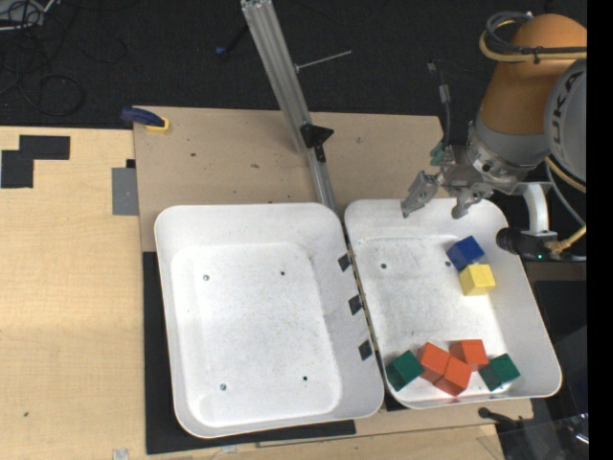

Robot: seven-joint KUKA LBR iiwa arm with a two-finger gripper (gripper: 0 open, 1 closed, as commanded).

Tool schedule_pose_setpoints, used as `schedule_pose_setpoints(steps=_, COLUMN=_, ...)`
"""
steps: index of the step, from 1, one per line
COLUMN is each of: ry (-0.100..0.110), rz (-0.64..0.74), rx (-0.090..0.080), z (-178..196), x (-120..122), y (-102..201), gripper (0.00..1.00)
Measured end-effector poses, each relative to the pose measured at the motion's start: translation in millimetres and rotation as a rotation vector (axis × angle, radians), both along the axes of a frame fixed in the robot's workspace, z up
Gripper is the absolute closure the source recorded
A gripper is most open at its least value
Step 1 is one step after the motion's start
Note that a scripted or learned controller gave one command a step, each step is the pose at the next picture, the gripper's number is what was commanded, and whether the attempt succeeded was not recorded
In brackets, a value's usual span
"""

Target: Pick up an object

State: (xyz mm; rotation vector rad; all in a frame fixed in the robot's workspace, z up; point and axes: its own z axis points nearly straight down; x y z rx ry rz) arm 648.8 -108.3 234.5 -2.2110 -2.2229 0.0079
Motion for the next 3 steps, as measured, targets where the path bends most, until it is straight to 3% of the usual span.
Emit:
schedule_pose_setpoints(steps=2, ry=0.001, rz=-0.003, rx=0.000, z=-90, x=-2, y=7, gripper=0.00)
schedule_pose_setpoints(steps=3, ry=-0.004, rz=-0.007, rx=0.000, z=-77, x=-1, y=5, gripper=1.00)
